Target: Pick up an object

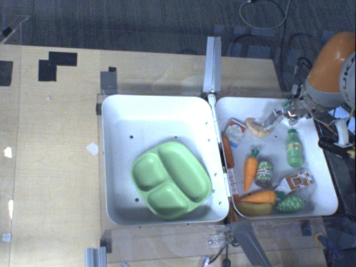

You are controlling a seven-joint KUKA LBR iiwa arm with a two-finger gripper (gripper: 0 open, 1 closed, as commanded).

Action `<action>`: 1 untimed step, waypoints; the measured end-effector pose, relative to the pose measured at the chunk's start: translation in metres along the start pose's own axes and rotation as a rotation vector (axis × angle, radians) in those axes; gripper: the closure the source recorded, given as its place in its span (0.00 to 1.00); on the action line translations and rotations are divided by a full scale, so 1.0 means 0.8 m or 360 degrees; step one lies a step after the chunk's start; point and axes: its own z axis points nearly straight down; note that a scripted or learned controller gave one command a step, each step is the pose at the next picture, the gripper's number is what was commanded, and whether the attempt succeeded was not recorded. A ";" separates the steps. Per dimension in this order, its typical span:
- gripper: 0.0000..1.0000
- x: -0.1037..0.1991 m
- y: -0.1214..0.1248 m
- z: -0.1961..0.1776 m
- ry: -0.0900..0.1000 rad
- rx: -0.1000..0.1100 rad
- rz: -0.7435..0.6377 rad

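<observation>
Gripper [271, 117] touching tan object [257, 128].

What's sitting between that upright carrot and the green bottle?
In the camera view, a small green-labelled jar stands between the carrot and the bottle.

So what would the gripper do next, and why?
Probably ease straight down a little. The gripper hangs over the right bin, right by the tan bread-like piece, with nothing seen between its fingers. That piece looks like the closest thing to grab.
</observation>
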 end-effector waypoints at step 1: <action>0.00 0.025 -0.071 0.033 0.0000 -0.0003 -0.0069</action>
